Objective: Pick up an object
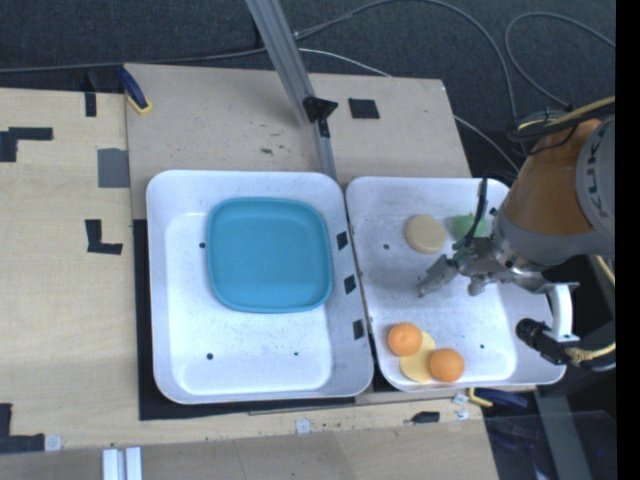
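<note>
Reaching in from the right of the camera view, the grey arm (560, 198) with its orange band extends over the right bin (380, 268), its gripper (452, 276) positioned above the middle of that bin's floor. The two fingers (432, 280) stand spread apart, and nothing lies between them; the tool carries no load.

Objects in the right bin: a round beige piece (424, 233) sits near the upper middle, just above and left of the gripper, apart from the fingers. A green item (465, 226) lies just right of the beige piece, partly hidden behind the wrist; its shape cannot be determined. Toward the bin's lower edge, an orange ball (404, 339) and a second orange ball (446, 365) rest against a pale yellow flat piece (416, 360), both touching it. This group lies well below the gripper.

The left bin (170, 298) holds a blue square plate (269, 254) with rounded corners, lying flat in the upper middle of the bin.

Both bins sit side by side, their inner rims touching, on a light wooden bench (60, 268) marked with dark tape patches. A grey metal bar (290, 58) runs at a slant from the top of the view down to the junction of the bins. Loose cables (480, 38) lie on the dark floor beyond the bench.
</note>
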